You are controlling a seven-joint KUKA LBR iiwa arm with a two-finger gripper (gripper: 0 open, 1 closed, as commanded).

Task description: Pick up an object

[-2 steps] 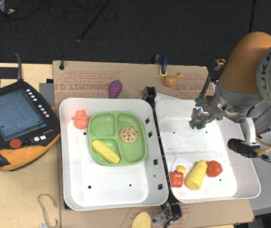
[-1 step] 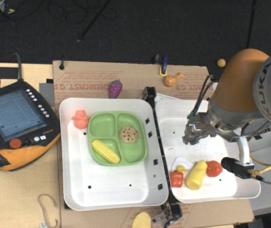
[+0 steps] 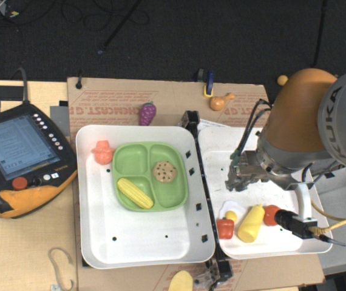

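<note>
No pick yet, as far as I can judge: gripper [image 3: 238,177] hangs low in the right bin [image 3: 215,147], with the yellow bottle [image 3: 251,222] and red pieces [image 3: 225,228] lying loose at its 6 o'clock. Can't tell whether the pincer is open or shut (wrist and cabling mask it). The grasp and lift are both left. The arm's bulk hides the bin's 3 o'clock side.
</note>
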